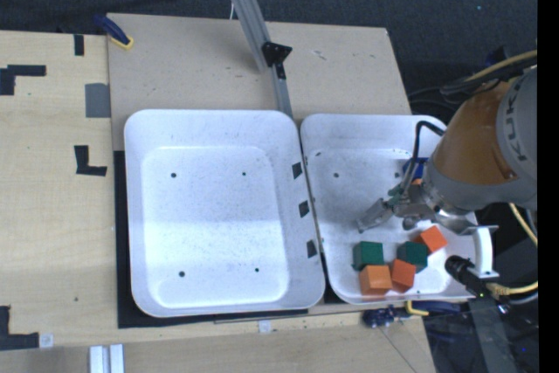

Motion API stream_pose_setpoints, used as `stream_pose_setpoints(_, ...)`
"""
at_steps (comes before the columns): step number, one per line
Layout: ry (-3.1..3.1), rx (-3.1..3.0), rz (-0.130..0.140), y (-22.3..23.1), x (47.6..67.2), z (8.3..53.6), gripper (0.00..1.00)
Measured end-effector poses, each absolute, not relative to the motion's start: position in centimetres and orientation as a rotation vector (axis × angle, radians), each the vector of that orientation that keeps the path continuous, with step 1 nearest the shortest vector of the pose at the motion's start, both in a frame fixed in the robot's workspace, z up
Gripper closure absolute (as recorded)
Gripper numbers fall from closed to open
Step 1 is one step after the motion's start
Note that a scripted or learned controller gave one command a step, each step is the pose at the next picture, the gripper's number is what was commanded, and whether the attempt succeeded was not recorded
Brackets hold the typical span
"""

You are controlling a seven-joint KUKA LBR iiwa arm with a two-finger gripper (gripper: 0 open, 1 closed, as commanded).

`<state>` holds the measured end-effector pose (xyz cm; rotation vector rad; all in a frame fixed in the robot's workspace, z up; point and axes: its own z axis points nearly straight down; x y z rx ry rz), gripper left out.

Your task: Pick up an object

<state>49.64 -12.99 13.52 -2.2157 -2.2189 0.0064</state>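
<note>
Gripper (377, 215) hangs low in the right bin (349, 144), open floor leftward, blocks (391, 262) crowding the near wall beneath. Can't tell its grip.

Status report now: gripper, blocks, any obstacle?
Gripper low in right bin, nothing held. Green and orange blocks clustered beside it, untouched. Nothing blocking.

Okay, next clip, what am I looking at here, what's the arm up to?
A grey KUKA arm reaches in from the right over the right bin, with its gripper low above the bin floor. A cluster of small blocks lies just below it near the bin's front edge: two green blocks and three orange blocks. Nothing is visibly between the fingers, so no pick has happened yet. The left bin sits alongside.
</note>
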Motion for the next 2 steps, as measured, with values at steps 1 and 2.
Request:
stream_pose_setpoints(1, -2.222, -2.215, 0.002, -13.0, 49.7, 14.8, 1.0)
stream_pose_setpoints(2, -2.224, -2.223, -0.002, -13.6, 49.5, 19.2, 1.0)
